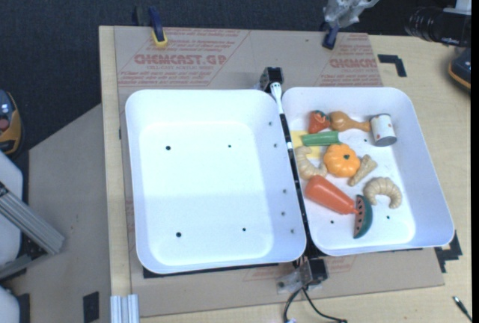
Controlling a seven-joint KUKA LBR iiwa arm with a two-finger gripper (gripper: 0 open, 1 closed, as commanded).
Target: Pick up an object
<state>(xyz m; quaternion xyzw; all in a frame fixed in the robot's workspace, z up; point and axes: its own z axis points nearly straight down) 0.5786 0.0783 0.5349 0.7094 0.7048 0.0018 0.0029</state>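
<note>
Watermelon slice, red w/ green rind, lies nearest the front edge of the right bin, standing on its curve. Carrot, orange-red, just left of it, touching or nearly so. Pumpkin, small, orange, sits at the bin's middle. Croissant, tan, curved, to the pumpkin's right and a bit nearer. Green pepper above-left of the pumpkin; tin can, silver w/ red end, toward the far right corner. Left bin touches the right bin along their shared edge. Gripper hangs high, beyond the right bin's far edge, over cardboard, well apart from all items; nothing between its tips. Open or closed: can't tell.
</note>
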